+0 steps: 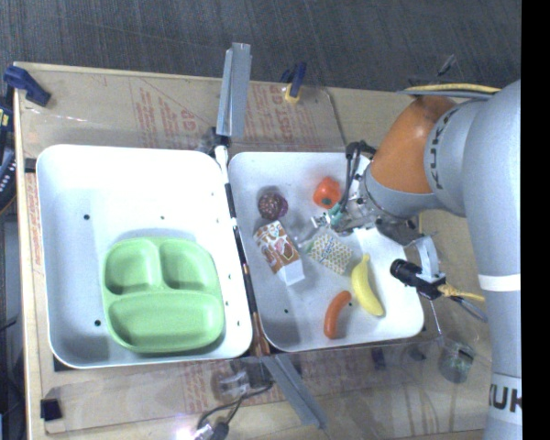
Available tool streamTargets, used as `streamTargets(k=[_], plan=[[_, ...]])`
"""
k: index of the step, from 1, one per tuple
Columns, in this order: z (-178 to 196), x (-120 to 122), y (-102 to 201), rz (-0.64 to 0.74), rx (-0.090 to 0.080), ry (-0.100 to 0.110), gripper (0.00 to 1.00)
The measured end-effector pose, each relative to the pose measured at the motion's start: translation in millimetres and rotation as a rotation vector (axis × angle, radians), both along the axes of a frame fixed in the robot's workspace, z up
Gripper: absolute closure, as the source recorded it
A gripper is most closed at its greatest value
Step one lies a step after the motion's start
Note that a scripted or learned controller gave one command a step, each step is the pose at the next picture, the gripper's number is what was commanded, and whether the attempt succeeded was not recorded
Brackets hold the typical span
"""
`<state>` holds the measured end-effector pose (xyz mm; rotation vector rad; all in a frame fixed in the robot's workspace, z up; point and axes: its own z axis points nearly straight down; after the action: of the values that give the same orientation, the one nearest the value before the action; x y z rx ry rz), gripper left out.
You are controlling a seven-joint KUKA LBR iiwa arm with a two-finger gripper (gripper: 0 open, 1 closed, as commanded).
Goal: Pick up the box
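One arm bends over the right bin, gripper near the box.

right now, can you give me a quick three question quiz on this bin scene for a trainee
1. True or false: the green divided tray lies in the left bin.
2. Which lies nearest the banana? A) the sausage B) the chocolate donut C) the tomato
3. Fill in: the printed box lies in the ___ bin.

Key
1. True.
2. A.
3. Right: it lies in the right bin, left of the pincer.
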<state>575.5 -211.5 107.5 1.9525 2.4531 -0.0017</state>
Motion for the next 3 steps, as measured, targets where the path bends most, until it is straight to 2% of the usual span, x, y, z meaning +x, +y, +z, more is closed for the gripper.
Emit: streamTargets(k=[1, 2, 3], plan=[[-10, -9, 3, -0.118, 0.003, -0.004, 0.00], [-10, -11, 1, -0.067, 0.004, -0.002, 0.00], [1, -10, 1, -0.063, 0.004, -0.002, 1.00]])
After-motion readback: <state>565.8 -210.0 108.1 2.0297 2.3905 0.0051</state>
